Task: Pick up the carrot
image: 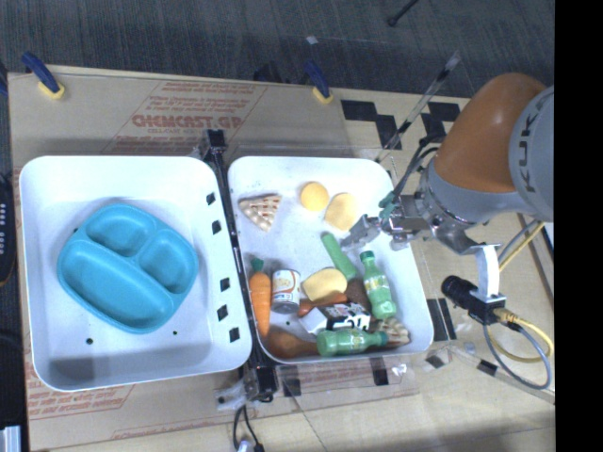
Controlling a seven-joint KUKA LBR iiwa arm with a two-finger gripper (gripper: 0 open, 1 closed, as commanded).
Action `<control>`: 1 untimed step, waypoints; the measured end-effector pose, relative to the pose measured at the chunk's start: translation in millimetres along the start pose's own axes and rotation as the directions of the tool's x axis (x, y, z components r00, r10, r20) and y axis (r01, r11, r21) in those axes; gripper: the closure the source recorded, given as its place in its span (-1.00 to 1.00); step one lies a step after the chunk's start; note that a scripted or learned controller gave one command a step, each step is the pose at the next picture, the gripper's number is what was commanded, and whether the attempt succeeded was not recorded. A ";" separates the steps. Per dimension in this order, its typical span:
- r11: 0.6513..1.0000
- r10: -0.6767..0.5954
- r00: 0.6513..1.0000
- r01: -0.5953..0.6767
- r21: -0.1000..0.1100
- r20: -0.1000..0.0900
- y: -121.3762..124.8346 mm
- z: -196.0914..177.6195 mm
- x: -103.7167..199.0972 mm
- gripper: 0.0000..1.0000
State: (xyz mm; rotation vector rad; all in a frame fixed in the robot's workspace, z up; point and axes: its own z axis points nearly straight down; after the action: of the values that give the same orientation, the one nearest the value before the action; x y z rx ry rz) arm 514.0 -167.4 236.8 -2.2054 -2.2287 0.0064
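Camera view: carrot (260,301) orange, tapered, green-topped, lying by right bin's (283,169) left wall; tool (369,232) state unclear.

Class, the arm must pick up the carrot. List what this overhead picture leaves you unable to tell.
1. Camera view: the gripper is small and blurred, so its state is unclear.
2. The brown item under the lying green plastic bottle is partly covered.
3. The orange carrot lies against the right white bin's wall; its underside is hidden.
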 end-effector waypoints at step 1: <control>0.999 0.040 0.999 -0.040 0.005 0.004 73.9 55.0 -42.7 -1.00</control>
State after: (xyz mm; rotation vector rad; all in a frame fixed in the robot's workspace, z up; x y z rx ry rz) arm 588.0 -209.3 181.2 -2.2495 -2.1832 0.0159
